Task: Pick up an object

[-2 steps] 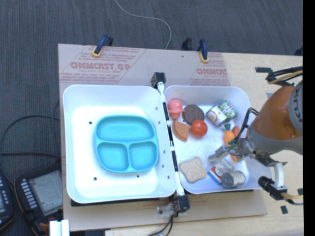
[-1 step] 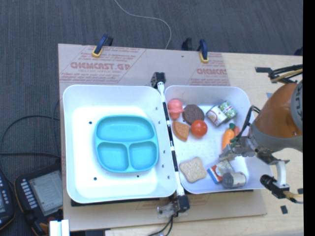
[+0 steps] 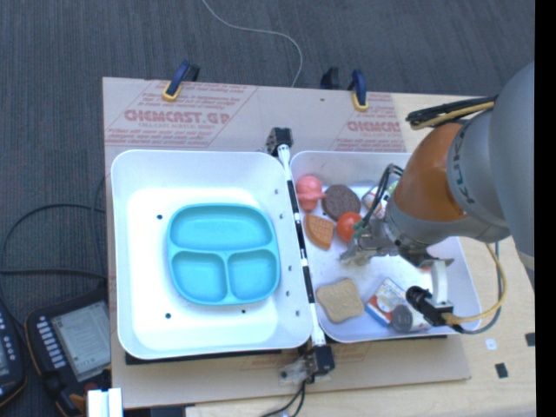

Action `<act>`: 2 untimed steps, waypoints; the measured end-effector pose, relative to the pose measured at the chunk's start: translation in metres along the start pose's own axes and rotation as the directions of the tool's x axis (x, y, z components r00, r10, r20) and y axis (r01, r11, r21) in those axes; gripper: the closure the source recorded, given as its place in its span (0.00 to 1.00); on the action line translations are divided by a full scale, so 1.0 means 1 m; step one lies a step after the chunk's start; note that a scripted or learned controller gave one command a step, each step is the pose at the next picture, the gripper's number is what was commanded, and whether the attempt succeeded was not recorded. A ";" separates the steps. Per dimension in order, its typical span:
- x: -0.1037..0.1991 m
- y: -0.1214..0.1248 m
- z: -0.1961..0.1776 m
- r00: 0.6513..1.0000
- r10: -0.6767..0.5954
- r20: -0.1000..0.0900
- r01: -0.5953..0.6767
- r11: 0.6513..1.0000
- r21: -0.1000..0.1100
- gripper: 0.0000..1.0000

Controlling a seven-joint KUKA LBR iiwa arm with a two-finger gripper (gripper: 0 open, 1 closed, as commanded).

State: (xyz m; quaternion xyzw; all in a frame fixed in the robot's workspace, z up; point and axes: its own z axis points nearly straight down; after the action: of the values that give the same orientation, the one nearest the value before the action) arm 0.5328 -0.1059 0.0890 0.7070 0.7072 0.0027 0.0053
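Right bin (image 3: pixel 473 276): tomato (image 3: pixel 347 226) beside tool (image 3: pixel 358 248)

Robotics lab, test-cell feel. Plywood surface (image 3: pixel 287 120) stencilled with lettering, held by blue-and-yellow clamps (image 3: pixel 180 78). Grey carpet (image 3: pixel 69 24) underneath, loose cables (image 3: pixel 252 24) trailing across it. Teach pendant (image 3: pixel 69 341) lying at lower left. Industrial arm (image 3: pixel 469 181) over twin white bins (image 3: pixel 122 233).
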 end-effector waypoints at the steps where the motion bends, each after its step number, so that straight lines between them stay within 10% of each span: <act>1: 0.000 0.000 0.001 1.000 -0.001 0.000 0.001 1.000 0.001 0.00; 2: 0.000 0.000 -0.010 1.000 0.000 0.000 0.000 1.000 0.000 1.00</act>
State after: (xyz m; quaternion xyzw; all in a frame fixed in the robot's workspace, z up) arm 0.5328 -0.1060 0.0987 0.7070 0.7072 0.0024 0.0053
